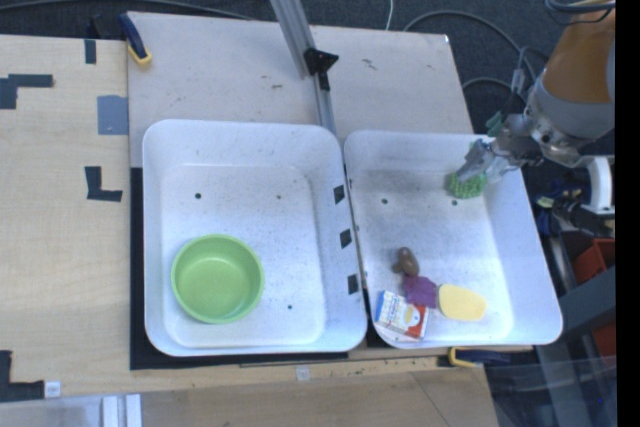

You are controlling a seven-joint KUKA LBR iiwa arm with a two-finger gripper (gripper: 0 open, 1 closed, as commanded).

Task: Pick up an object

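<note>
End effector (480,165), its state impossible to tell, was poised at a green object (465,183) in the right bin (520,215); a firm, centered grip probably mattered, well apart from the green bowl (217,278).

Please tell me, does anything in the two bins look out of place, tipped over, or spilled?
Nothing is spilled. The small carton leans on the right bin's front left rim, not flat. The green bowl sits upright in the left bin. A green object is at the claw; a grasp is unclear.
</note>
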